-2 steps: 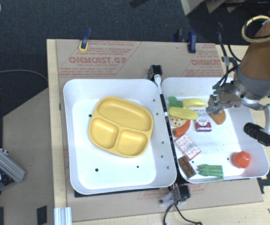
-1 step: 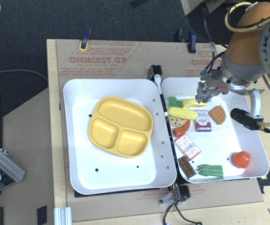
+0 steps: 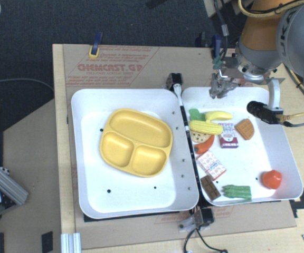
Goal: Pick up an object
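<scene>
**Bins and gripper over the bench**

Cardboard (image 3: 115, 62) is the widest thing I see, laid under both bins, with red print reading "CHEMCAST G P" and smaller lines beneath that I cannot make out. A yellow clamp (image 3: 94, 49) sits at its far edge.

The left bin (image 3: 88, 194) holds a yellow divided plate (image 3: 136, 142) with three compartments, lying near its middle. The right bin (image 3: 284, 157) carries the small items.

The arm (image 3: 271, 20) comes in from the right, orange band showing. Its gripper (image 3: 219, 88) hangs over the far left corner of the right bin; from here I cannot tell if the jaws are open or closed, and I see nothing between them.

In the right bin, a yellow corn cob (image 3: 205, 126) lies beside a banana (image 3: 218, 115), with a red-and-white packet (image 3: 228, 135) just right of them; its writing is too small to read. A brown biscuit (image 3: 244, 129) sits further right. A second printed packet (image 3: 211, 165) lies nearer me, then a chocolate bar (image 3: 210, 187) and a green vegetable (image 3: 237, 192). A red tomato (image 3: 272, 179) rests apart, near the right wall.
</scene>
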Controlling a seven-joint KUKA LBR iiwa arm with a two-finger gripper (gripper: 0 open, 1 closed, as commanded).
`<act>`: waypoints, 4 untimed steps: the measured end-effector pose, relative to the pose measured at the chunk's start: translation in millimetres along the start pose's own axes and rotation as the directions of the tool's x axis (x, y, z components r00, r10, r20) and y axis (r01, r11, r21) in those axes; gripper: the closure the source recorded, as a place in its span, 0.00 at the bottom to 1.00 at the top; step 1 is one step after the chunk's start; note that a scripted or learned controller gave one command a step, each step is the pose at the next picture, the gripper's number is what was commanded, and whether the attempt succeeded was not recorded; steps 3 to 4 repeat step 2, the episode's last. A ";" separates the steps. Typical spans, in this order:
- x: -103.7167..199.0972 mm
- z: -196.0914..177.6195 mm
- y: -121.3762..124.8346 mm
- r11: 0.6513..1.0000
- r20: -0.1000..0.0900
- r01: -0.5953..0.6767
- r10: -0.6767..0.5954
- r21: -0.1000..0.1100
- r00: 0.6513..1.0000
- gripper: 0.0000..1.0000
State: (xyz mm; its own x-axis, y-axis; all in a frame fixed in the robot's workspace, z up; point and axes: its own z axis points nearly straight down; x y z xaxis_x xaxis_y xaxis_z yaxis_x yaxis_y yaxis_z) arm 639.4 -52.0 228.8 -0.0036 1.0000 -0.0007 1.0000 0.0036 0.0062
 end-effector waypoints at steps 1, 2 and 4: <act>24.7 14.2 21.1 1.000 0.000 -0.001 0.001 0.002 1.000 1.00; 27.4 11.4 27.9 1.000 0.001 -0.003 0.003 0.002 1.000 1.00; 27.4 11.4 27.9 1.000 0.001 -0.003 0.003 0.002 1.000 1.00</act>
